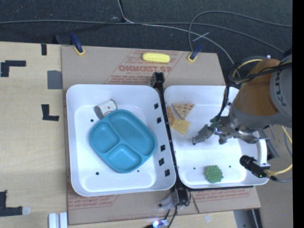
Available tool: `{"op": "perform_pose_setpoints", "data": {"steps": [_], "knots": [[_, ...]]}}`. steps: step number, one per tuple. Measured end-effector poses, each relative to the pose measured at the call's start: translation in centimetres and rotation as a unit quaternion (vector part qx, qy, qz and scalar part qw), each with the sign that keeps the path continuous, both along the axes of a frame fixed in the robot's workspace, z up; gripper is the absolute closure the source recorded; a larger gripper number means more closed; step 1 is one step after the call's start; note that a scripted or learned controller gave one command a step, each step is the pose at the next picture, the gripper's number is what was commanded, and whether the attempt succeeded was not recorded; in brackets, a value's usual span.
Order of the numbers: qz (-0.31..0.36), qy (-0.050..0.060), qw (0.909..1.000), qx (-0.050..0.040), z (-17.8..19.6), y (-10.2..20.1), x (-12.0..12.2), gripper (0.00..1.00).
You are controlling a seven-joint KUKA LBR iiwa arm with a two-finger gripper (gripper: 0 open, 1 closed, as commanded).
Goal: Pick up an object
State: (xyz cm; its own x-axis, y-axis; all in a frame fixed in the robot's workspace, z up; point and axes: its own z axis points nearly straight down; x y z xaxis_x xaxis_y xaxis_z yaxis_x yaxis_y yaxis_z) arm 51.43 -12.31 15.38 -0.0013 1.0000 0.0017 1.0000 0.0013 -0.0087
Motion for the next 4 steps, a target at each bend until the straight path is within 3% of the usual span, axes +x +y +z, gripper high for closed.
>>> {"op": "perform_pose_setpoints", "data": {"steps": [1,2,4], "knots": [[0.000,0.000,1.0000,-0.0002,-6.4,0.3,-0.7,0.00],[0.000,-0.002,1.0000,0.0001,-5.0,0.3,-0.5,1.00],[0.000,-0.006,1.0000,-0.0012,3.7,0.2,-0.3,1.00]]}}
